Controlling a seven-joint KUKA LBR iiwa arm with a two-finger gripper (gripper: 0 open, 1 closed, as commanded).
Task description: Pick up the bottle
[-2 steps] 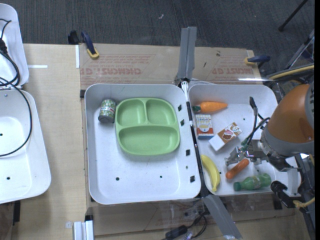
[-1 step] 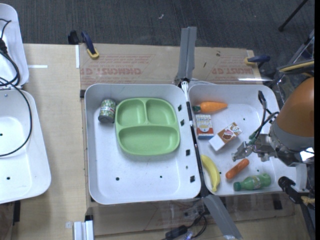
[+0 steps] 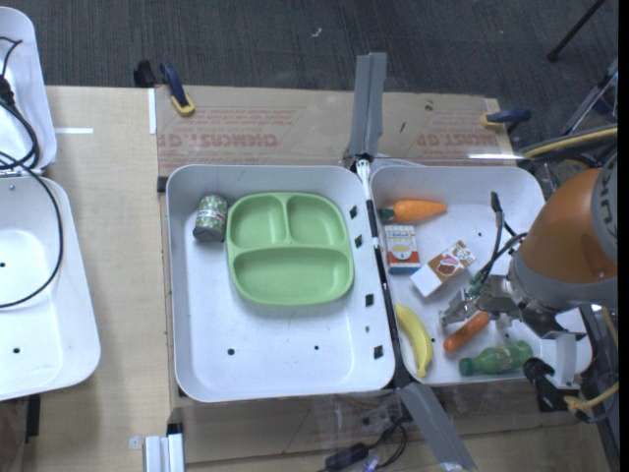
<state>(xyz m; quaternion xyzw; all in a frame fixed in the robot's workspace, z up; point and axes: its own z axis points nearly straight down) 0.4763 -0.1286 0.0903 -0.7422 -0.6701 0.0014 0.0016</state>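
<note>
The bottle (image 3: 496, 360) is small and green and lies on its side near the front edge of the right bin (image 3: 511, 177). My gripper (image 3: 460, 312) hangs low in that bin, a little up and to the left of the bottle, right over a small orange carrot (image 3: 466, 330). The gripper is apart from the bottle. The grey arm with its orange band (image 3: 580, 229) covers the bin's right side.
The right bin also holds a banana (image 3: 417, 337), a large carrot (image 3: 418, 208), an orange-and-white box (image 3: 400, 247) and a white-and-red box (image 3: 444, 266). In the left bin (image 3: 192, 332) are a green divided plate (image 3: 290, 247) and a small can (image 3: 209, 217).
</note>
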